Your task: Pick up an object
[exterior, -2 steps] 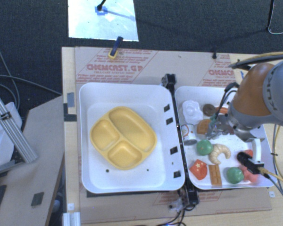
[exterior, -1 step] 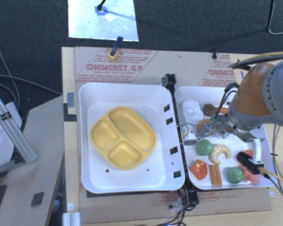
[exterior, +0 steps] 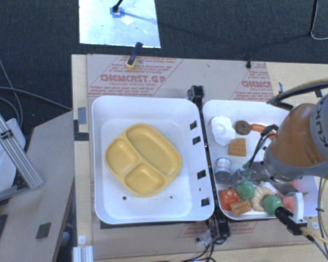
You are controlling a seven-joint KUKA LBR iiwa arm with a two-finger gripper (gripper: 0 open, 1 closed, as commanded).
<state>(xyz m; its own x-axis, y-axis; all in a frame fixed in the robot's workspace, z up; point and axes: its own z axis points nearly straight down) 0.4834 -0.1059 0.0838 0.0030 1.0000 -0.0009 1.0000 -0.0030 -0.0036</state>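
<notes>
The grey arm with its orange band reaches in from the right over the right shallow white bin [exterior: 295,111]. Its hand [exterior: 246,174] sits low among the crowded objects, just above a green round toy [exterior: 244,190] and beside a small silver can [exterior: 223,165]; whether it is open or closed cannot be told. The left white bin [exterior: 147,214] holds a yellow three-compartment plastic tray [exterior: 142,159], with free floor all around it. The worktop [exterior: 169,75] lies bare behind both bins.

Divided tray [exterior: 142,159] in left bin [exterior: 106,201]; small items, perhaps food, in right bin [exterior: 221,107].
</notes>
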